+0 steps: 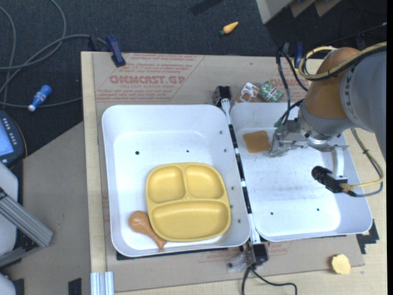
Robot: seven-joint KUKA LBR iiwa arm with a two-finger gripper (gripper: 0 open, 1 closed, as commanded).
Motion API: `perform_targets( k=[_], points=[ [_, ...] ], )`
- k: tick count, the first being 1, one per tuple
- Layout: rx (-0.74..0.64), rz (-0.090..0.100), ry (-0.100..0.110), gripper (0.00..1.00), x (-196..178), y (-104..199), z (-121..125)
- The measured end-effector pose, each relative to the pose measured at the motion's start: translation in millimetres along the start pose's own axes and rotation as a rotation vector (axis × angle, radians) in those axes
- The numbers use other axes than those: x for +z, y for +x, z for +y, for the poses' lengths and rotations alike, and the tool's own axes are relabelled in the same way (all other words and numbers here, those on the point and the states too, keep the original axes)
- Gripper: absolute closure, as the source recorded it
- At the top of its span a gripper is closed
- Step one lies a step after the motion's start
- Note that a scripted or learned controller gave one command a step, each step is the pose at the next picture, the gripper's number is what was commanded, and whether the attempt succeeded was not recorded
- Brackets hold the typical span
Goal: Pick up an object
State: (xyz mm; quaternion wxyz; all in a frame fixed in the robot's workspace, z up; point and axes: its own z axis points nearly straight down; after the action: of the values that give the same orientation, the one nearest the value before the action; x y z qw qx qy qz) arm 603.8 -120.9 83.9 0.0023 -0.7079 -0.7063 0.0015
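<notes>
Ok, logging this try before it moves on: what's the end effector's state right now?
End effector: low in the right bin beside the brown slice; open or shut cannot be told, and no object shows in it.

Flat brown slice (256,141) lying in right bin (295,223), near its upper left corner, sitting just beside bin divider (239,171).

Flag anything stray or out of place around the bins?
Yes: several items lie outside both bins. An orange piece and a blue bottle on the dark floor, a yellow chunk on the bench's near-right corner, crumpled wrappers behind the right bin.
</notes>
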Motion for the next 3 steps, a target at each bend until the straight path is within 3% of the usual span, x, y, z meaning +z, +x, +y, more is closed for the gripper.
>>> perform_targets(
  k=[1,2,3],
  points=[
    [-0.001,-0.001,-0.006,1.0,-11,1,2],
    [0.0,0.0,-0.005,0.0,-11,1,2],
    [-0.005,-0.001,-0.009,0.0,-1,19,43]
  ],
)
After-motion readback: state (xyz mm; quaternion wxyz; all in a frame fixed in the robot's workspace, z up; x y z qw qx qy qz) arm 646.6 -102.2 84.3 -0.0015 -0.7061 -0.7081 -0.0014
